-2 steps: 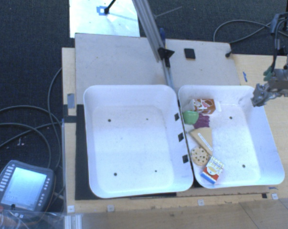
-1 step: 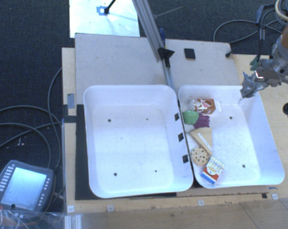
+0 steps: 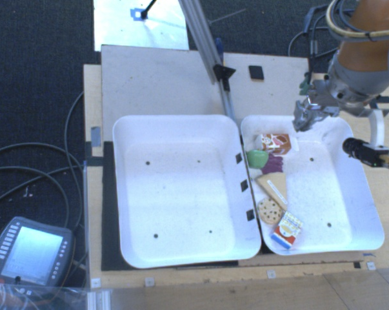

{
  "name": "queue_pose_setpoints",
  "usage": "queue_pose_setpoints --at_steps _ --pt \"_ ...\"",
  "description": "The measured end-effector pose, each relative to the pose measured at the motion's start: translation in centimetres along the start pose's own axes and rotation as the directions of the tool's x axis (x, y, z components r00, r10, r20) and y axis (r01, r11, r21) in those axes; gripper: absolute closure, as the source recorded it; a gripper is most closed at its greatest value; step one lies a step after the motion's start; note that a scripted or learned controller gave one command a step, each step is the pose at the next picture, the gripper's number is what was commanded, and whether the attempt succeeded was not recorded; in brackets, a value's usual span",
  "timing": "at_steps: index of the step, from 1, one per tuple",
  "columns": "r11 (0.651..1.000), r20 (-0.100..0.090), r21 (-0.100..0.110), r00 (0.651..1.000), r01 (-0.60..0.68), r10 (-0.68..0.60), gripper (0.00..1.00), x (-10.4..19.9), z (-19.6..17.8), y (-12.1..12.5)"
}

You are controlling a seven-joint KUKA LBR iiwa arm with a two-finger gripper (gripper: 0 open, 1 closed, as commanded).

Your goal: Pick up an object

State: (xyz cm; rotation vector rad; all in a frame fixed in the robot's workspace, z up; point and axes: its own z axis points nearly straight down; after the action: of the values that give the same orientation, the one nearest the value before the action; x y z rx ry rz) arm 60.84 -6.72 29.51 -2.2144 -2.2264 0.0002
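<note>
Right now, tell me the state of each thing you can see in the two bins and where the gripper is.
Gripper: above the right bin's far edge, nothing visibly between its fingers.
Green object: lying in the right bin.
Purple object: beside the green one.
Cookie: flat, near the divider.
Left bin: upright.

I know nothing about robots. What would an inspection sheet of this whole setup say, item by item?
Surface: wooden bench bearing a left bin and a right bin, both white.
Job's things: all along the right bin's left side: brown packet, green piece, purple piece, tan wedge, cookie, red, white and blue box.
Clutter: small black square on the bench.
Grippers: end effector above the right bin's far edge, holding nothing visible.
Cables: black cables on the floor, hoses on the arm.
Surroundings: dark carpet, handheld screen, metal pole.
</note>
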Motion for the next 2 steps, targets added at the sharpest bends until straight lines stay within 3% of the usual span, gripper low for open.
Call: queue_pose_setpoints --at_steps 1,2 --pt "1.0 0.001 0.0 1.0 -0.002 0.002 1.0 3.8 2.6 1.7" --pt "1.0 0.0 -0.009 1.0 -0.003 0.003 1.0 6.2 -5.3 0.3"
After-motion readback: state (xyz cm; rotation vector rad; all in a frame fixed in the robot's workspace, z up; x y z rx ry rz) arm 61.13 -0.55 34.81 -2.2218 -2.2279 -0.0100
